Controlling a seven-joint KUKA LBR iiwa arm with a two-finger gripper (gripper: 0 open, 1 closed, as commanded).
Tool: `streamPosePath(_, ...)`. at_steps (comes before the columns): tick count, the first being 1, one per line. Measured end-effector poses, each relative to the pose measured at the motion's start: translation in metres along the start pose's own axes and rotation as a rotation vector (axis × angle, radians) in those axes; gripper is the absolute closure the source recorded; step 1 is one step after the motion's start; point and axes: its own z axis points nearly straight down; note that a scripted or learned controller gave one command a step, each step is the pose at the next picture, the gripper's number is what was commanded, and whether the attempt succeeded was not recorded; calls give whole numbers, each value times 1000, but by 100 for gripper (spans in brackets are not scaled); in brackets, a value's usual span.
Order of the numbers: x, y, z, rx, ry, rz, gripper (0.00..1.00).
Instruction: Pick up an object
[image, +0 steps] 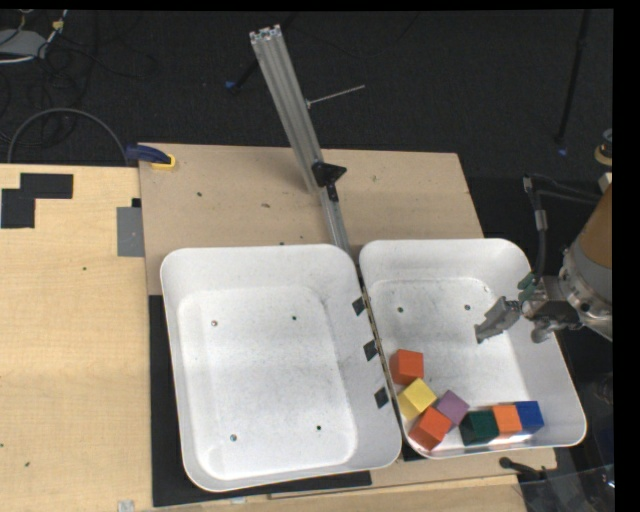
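My hand (518, 322) is grey metal, built of small angular parts with darker joints. Behind it sits a pale grey rounded wrist housing. Above that my arm (600, 235) wears a dull orange band, and a thin dark cable runs alongside.

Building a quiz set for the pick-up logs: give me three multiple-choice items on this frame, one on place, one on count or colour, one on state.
1. Where do the blocks lie?
A. left bin, centre
B. right bin, near-left corner and near edge
C. on the bench

2. How many blocks are purple?
A. none
B. one
C. three

3. What is the pincer's state?
A. fingers apart, holding nothing
B. gripping a red block
C. lifting the left bin

Key: 1 B, the cluster sits along the right bin's near edge. 2 B, a single purple block lies beside the yellow block. 3 A, the pincer hangs over bare bin floor, apart from the blocks.
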Motion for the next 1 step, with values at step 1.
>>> streamPosePath(1, 0, 0, 0, 0, 0, 2, 0)
